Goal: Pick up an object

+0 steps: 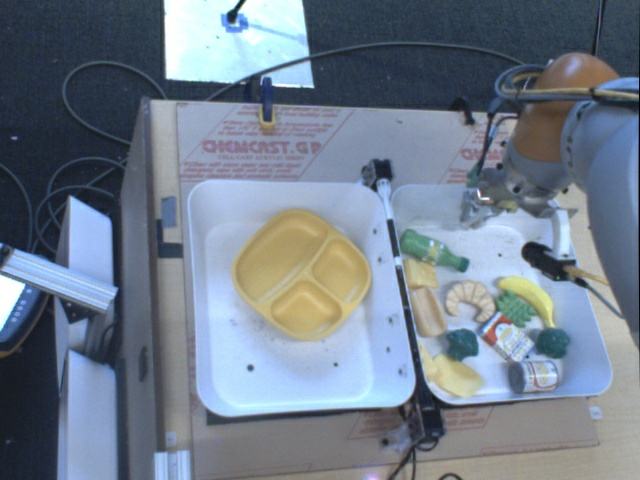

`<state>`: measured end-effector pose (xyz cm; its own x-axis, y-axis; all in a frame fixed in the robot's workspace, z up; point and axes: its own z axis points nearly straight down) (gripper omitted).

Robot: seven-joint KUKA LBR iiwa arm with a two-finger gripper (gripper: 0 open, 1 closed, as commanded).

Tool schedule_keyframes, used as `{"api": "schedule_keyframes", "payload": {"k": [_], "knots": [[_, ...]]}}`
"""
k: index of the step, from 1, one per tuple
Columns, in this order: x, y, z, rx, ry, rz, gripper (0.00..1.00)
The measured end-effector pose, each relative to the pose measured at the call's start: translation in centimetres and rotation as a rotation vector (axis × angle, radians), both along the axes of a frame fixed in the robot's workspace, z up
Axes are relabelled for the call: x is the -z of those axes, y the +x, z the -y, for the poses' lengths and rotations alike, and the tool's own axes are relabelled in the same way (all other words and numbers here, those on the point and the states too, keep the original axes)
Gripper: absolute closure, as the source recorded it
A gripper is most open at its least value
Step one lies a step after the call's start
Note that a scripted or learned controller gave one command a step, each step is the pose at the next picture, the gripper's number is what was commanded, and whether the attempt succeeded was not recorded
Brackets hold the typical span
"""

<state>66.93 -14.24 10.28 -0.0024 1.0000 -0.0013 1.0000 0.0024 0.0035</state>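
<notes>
Over the right shallow white bin (505, 236), near its 11 o'clock corner, found the metal two-finger gripper (482, 208) poised above bare floor. Could not tell whether released or clenched. Saw it apart from every item in the bin.

Nearest it, at its 7 o'clock, noted the green plastic bottle (435, 250) lying on its side, cap toward 4 o'clock. Just below that, along the bin's 9 o'clock wall, saw the pale yellow block (420, 275) and then the tan bread-like slab (429, 314). At the bin's centre, found the ridged tan croissant (470, 299). Toward 3 o'clock, spotted the yellow toy banana (528, 297) beside the green ridged piece (515, 310).

Lower, toward 5 o'clock, noted the red-and-white printed packet (510, 339), the dark green broccoli floret (552, 342) and the small labelled can (532, 375); could not read either label at this size. Toward 7 o'clock, saw a second green broccoli floret (460, 344) touching the flat yellow wedge (456, 377).

Across the divider, at the middle of the left shallow white bin (240, 363), found the yellow three-compartment plastic plate (300, 273), turned at an angle.

Under both bins, saw the brown cardboard sheet (330, 128); at 12 o'clock read red print, "CHEMCAST GP", with the rest too faint to make out.
</notes>
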Motion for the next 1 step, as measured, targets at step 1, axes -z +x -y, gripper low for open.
{"api": "schedule_keyframes", "payload": {"k": [1], "knots": [[0.01, 0.0, -0.02, -0.001, 0.0, 0.0, 0.0]]}}
